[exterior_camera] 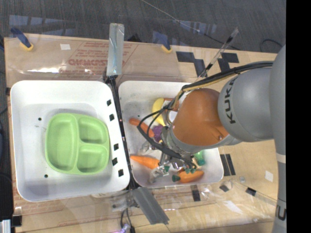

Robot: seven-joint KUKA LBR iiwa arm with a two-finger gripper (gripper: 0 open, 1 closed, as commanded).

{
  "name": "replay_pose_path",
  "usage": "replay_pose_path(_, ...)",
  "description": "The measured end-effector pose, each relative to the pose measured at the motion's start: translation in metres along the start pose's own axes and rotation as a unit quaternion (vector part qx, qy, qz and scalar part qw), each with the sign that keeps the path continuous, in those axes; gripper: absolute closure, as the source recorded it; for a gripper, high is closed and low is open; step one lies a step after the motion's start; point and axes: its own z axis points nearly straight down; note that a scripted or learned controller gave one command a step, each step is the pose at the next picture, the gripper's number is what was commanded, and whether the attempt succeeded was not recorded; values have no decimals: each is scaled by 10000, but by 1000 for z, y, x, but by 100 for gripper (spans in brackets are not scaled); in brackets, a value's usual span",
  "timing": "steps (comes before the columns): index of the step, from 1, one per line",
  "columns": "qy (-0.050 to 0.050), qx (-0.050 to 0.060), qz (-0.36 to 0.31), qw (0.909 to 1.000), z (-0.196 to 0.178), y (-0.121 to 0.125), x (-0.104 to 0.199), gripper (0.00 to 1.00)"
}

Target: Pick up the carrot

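An orange carrot (144, 161) lies in the right bin (127, 96) near its front left corner, pointing left. A second carrot-like orange piece with a green top (190, 176) lies by the bin's front wall. My gripper (164, 170) hangs low between these two pieces, just right of the first carrot's thick end, under the orange wrist band (197, 118). Nothing can be made out held in the gripper. The arm hides much of the bin's middle.
In the right bin a yellow item (159, 104), a purple piece (157, 131), a small orange piece (134, 123) and a green piece (199, 158) lie around the wrist. The left bin (24, 106) holds a green divided plate (77, 142).
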Motion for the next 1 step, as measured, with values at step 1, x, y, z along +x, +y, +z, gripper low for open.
replay_pose_path(1,-7,3,-44,10000,-10,1,-2,100)
